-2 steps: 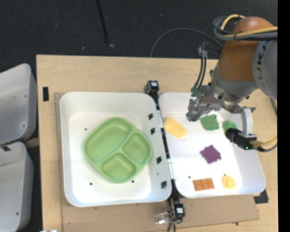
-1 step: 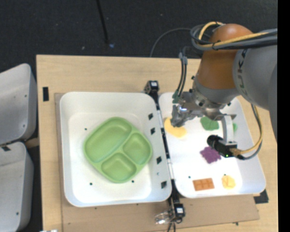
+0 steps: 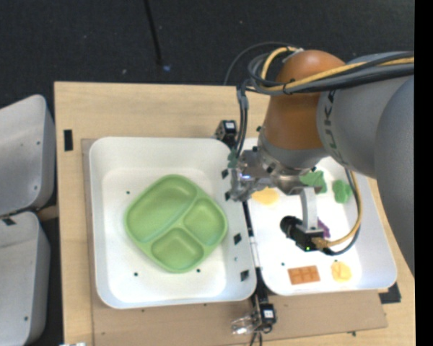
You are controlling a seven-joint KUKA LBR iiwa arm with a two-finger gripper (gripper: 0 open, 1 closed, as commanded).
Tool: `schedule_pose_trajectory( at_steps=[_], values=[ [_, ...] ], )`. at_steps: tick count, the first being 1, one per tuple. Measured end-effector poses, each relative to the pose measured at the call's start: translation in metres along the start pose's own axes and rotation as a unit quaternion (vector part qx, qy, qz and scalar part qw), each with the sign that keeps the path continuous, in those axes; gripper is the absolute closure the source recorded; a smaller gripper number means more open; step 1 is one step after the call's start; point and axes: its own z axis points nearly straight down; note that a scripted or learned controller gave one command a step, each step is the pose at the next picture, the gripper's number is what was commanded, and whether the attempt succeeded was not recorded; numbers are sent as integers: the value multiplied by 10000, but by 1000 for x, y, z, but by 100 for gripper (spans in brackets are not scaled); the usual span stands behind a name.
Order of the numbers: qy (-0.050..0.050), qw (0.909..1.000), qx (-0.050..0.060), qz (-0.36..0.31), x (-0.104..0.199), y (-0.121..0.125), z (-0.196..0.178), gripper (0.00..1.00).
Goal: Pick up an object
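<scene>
The arm (image 3: 325, 114) is reaching in from the right and hanging over the right bin (image 3: 368, 272), its orange band bulging above the wrist and yellow and black cables looping around it. The gripper (image 3: 256, 182) is sitting low at the near-left part of that bin, close to the wall shared with the left bin (image 3: 101, 193). I cannot tell from here how it is set, because the wrist is covering it.

In the left bin a green divided plate (image 3: 177, 222) is lying flat, a little right of the middle, with three compartments facing up.

In the right bin, a yellow piece (image 3: 267, 195) is lying just beside the gripper. Two green pieces are peeking out past the wrist: one (image 3: 315, 180) right against it, another (image 3: 341, 191) a little farther right. A purple piece (image 3: 322, 229) is resting near a black part of the cabling. Toward the front edge an orange waffle-like block (image 3: 303, 274) is lying flat, with a small yellow toy (image 3: 340, 270) just beside it on the right.
</scene>
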Motion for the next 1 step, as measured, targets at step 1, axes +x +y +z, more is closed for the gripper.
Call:
schedule_pose_trajectory(
  at_steps=[1],
  values=[
    [5, 10000, -8, -8, 56, -17, -9, 100]
  ],
)
